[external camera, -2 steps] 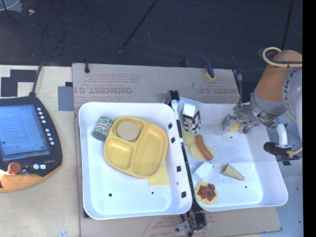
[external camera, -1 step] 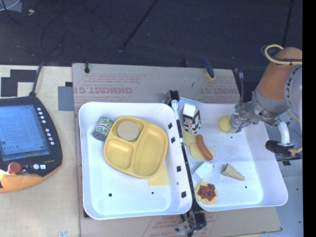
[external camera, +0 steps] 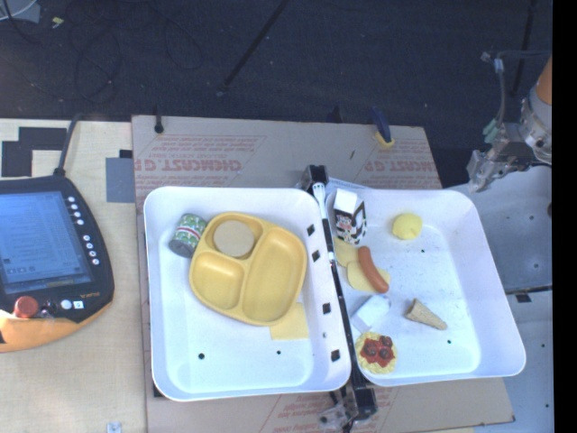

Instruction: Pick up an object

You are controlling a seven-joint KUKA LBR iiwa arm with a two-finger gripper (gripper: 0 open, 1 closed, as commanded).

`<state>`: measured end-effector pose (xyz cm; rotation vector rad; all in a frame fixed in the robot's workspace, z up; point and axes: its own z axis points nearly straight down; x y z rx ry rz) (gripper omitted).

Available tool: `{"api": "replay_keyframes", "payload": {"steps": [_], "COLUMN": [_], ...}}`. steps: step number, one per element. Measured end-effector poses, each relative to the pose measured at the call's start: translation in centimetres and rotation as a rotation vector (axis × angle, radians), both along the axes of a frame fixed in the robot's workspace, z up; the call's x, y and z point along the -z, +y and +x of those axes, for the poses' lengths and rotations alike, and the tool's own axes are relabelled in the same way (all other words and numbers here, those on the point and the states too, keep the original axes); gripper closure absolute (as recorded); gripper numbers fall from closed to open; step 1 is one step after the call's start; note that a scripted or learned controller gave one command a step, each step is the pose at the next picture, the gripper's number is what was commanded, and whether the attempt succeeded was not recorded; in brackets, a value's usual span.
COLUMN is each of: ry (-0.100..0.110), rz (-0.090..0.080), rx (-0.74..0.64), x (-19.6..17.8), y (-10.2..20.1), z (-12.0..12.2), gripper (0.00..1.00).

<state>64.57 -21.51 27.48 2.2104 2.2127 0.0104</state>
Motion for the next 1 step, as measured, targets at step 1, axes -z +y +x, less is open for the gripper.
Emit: {"api": "replay_keyframes", "payload": {"steps": [1], "ry": [0.027], "rz": [0.009], "rx": [0.004], "x": [7.26], "y": [0.2], "z": [-8.58], "gripper": [1.0]}}
